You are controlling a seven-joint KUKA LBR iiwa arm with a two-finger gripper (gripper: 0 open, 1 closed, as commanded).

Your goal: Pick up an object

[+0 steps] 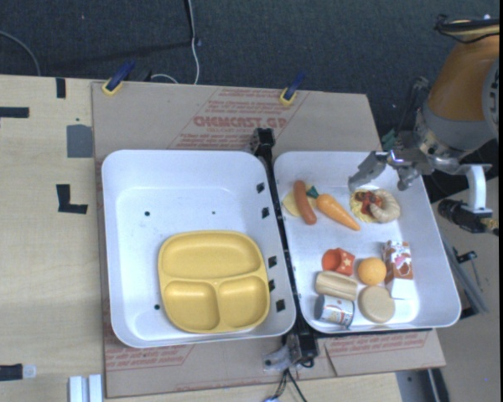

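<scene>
The approach step is judged to be in hand: the gripper (387, 171) is positioned, spread wide and empty, above the pizza slice (377, 205) in the right bin (440, 258). A descent onto the slice is required next, followed by closure.

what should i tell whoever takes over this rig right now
Hand: open, holding nothing, over the far edge of the right bin, just above the pizza-like toy.
Right bin items: carrot, sausage, tomato, orange, bread roll, can, round biscuit, small carton.
Left bin: yellow divided tray.
Done: nothing picked.
Left: grasp and lift one object.
</scene>
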